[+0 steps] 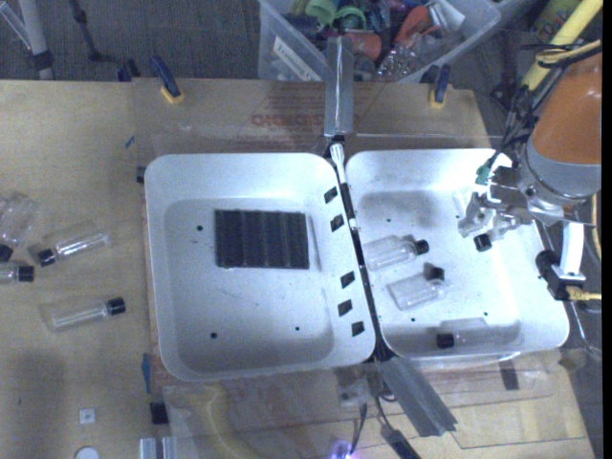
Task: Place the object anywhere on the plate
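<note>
Hovering gripper (pixel 481 220), clear vials (pixel 395 250), ribbed black plate (pixel 262 239)

Far left of the gripper (pixel 483 220), a black ribbed plate (pixel 262 239) is seen in a white bin (pixel 172 285). Just left of and below the gripper, clear vials (pixel 394 251) capped in black are shown against the other white bin (pixel 535 314), and the desk (pixel 67 122) is coloured pale tan.

Clear vial with black cap (pixel 395 250) lying flat in right bin, ridged black plate (pixel 262 239) in left bin
</note>
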